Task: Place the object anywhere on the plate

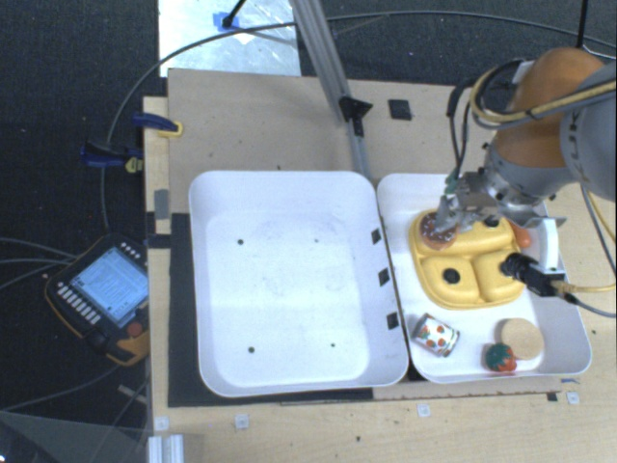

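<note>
Yellow moulded plate [469,268] — glossy, compartmented — under the end effector [446,222].

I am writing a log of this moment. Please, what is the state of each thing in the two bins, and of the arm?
Yellow plate: flat in the right bin, divided into compartments.
Round brown object: in the plate's upper left compartment.
Gripper: low, directly over that object.
Small spotted cup: on its side.
Tan disc: lying flat.
Green and red piece: beside the disc.
Left bin: flat on the bench.
</note>
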